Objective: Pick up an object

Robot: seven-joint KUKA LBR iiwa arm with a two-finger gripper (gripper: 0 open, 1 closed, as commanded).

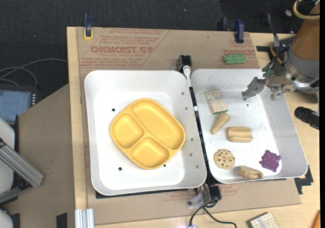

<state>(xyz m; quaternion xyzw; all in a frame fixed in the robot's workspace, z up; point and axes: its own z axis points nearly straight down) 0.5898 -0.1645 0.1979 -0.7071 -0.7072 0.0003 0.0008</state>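
Camera view: fixed, above the bench, looking down on both bins at a slant.
Gripper [260, 88]: over the upper part of the right bin [289, 135], well apart from the objects below it; whether it is released or clenched cannot be told at this angle, and nothing is seen between its tips.
Left bin [96, 135]: holds a yellow divided plate [147, 133], lying flat near the middle.
Right bin contents: patterned packet [216, 101] near the top left; tan wedge [220, 123] just below it; bread roll [239, 134] beside the wedge; cookie [223, 159] lower left; tan lump [250, 172] at the bottom edge; purple grape cluster [270, 160] lower right.
Candidate object: the bread roll, judged the nearest well-spaced piece with free room on both long sides.
Handling estimate: likely a light, rigid toy food with a smooth, rounded skin; probably slippery under narrow tips, not fragile.
Grasp location: across the short axis at mid-length, tips descending on the two long flanks.
Risk: an off-centre closure could roll or squirt it aside toward the wedge.
Outside the bins: green item [234, 59] on the board above the right bin.
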